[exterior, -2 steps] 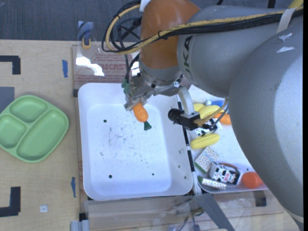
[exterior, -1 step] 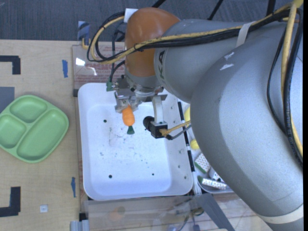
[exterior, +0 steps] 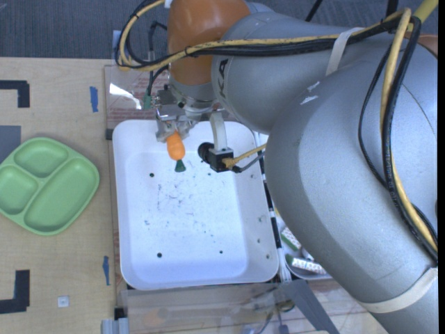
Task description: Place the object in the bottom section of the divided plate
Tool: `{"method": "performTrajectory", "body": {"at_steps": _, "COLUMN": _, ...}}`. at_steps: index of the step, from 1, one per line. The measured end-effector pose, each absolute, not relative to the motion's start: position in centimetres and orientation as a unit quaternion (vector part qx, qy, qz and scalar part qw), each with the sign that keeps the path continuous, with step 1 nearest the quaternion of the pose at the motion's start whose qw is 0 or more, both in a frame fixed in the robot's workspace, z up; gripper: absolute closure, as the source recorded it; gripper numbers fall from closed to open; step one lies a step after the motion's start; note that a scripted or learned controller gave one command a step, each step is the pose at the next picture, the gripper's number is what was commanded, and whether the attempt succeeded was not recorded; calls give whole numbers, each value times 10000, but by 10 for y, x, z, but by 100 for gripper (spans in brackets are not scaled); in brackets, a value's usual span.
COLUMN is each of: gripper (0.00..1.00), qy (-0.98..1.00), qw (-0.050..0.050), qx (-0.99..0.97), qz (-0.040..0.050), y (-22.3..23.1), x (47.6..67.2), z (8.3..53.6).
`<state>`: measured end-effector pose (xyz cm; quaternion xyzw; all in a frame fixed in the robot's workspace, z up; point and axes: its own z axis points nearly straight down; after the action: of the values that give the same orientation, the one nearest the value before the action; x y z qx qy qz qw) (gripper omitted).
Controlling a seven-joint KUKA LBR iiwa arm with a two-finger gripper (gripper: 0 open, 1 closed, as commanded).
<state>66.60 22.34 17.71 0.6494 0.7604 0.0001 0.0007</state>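
Observation:
A small orange toy carrot [exterior: 174, 147] with a green tip hangs over the upper part of the left white bin [exterior: 139, 256]. My gripper [exterior: 173, 135] is shut on the carrot's upper end, with the green tip pointing down. The green divided plate [exterior: 46, 184] lies on the wooden bench at the far left, well apart from the gripper. Its large section faces lower right, and two smaller sections sit at its upper left.
The grey arm [exterior: 334, 103] with its orange band [exterior: 206, 19] covers the right side, hiding most of the right bin. A black cable connector [exterior: 217, 157] hangs beside the carrot. Blue tape marks [exterior: 94, 98] and black markers [exterior: 15, 93] sit on the bench.

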Motion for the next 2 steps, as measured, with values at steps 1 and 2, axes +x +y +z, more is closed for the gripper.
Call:
{"method": "performTrajectory", "body": {"at_steps": 1, "gripper": 100, "qy": 7805, "qw": -34, "qx": 6252, "qz": -16, "y": 216, "x": 665, "z": 87}}
{"method": "performTrajectory", "body": {"at_steps": 2, "gripper": 100, "qy": 7682, "qw": -30, "qx": 6402, "qz": -31, "y": 219, "x": 665, "z": 86}}
